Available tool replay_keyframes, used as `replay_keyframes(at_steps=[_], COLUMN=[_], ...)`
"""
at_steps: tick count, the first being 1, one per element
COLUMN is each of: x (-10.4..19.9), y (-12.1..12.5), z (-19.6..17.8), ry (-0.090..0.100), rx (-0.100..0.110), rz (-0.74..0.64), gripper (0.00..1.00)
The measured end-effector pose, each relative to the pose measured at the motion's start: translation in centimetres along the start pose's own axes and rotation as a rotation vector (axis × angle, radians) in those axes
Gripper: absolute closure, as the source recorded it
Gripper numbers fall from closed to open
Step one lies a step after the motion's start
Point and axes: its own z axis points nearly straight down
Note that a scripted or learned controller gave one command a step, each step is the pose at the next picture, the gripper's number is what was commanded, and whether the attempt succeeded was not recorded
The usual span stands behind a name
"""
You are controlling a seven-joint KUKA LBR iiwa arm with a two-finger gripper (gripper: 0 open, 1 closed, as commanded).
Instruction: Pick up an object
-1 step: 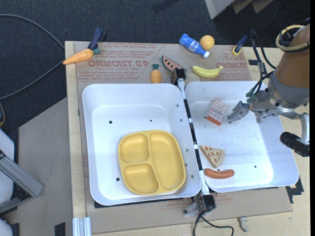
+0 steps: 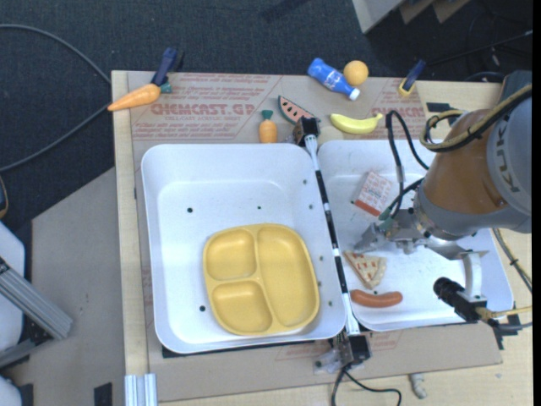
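Camera view: in the right bin (image 2: 499,290) the end effector (image 2: 378,229) hangs low, its opening impossible to tell. The toy pizza slice (image 2: 367,270) lies just near-left of it, and the toy sausage (image 2: 377,298) nearer still, long axis left-right.

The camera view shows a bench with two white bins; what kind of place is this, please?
Probably a robotics lab set up for grasping tests. A grey and orange robot arm reaches over the right bin, toy food such as a banana and a carrot lies around, and cables trail across the dark carpet.
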Motion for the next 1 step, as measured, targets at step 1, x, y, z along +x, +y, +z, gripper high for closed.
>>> replay_keyframes(at_steps=[1], x=[0.05], y=[6.84], z=[-1.8], ry=[-0.001], rx=[-0.004], rz=[-0.001], gripper=[0.0])
